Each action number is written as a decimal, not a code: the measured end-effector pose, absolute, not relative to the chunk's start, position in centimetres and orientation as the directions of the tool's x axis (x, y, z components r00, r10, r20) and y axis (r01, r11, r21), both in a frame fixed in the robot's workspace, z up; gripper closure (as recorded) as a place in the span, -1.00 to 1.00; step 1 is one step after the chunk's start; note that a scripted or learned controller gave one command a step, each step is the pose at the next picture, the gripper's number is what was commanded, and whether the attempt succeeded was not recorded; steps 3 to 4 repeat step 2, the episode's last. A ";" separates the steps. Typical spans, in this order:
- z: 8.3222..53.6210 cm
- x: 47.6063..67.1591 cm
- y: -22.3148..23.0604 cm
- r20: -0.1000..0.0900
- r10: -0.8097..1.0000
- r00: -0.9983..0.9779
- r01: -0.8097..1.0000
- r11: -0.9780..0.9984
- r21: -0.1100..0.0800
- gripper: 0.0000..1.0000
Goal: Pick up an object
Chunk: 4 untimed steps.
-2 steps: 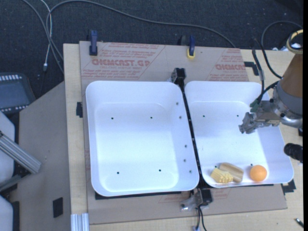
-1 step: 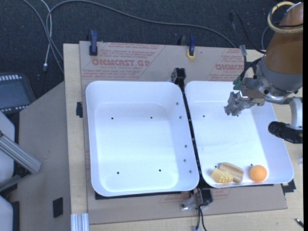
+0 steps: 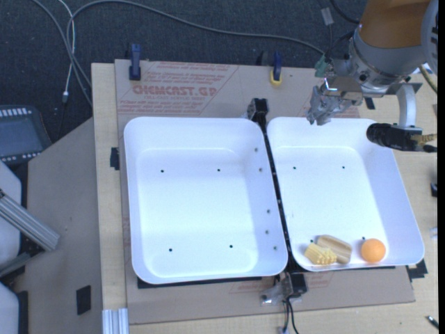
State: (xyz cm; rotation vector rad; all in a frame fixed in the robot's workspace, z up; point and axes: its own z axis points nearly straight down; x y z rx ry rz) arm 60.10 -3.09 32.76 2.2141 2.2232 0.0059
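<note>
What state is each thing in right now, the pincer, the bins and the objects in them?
pincer: over the far rim of the right bin, nothing seen between its fingers
right bin: holds three objects along its near edge
orange ball: resting near the near right corner
corn cob: lying flat, beside the tan piece
tan piece: lying flat
left bin: flat on the bench

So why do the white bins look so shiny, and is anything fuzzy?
Camera view: bright overhead light washes out the bins, leaving soft shadows along their inner walls; the orange ball and corn piece look sharp, while the gripper looks slightly blurred.
</note>
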 end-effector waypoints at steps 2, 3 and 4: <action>23.4 62.9 -3.1 -0.001 1.000 0.004 1.000 -0.004 -0.007 1.00; 23.4 62.9 -3.1 -0.001 1.000 0.004 1.000 -0.004 -0.007 1.00; 23.4 62.9 -3.1 -0.001 1.000 0.004 1.000 -0.004 -0.007 1.00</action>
